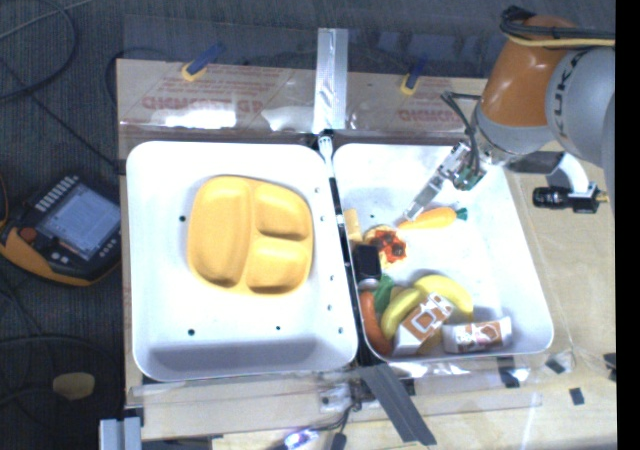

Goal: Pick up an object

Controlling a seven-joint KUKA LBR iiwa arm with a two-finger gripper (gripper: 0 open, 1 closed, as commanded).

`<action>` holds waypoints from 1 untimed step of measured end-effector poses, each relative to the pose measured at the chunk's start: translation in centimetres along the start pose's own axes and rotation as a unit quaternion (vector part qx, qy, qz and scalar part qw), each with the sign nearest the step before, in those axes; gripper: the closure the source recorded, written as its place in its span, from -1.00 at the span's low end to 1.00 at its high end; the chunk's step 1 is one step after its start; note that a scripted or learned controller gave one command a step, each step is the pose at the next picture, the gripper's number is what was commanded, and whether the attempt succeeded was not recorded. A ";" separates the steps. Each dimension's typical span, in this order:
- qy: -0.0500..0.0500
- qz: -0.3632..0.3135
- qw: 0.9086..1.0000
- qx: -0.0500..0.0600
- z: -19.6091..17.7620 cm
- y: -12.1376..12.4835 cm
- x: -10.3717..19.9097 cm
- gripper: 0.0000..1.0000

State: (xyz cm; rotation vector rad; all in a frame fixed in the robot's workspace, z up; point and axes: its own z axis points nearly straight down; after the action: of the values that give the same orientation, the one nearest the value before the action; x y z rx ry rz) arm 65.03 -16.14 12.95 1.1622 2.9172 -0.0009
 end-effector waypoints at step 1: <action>-0.002 0.130 0.991 -0.003 3.9 1.6 3.3 -1.00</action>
State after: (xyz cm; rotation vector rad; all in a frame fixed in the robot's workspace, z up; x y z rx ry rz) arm 63.71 -12.70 9.04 1.5296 2.7367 0.0050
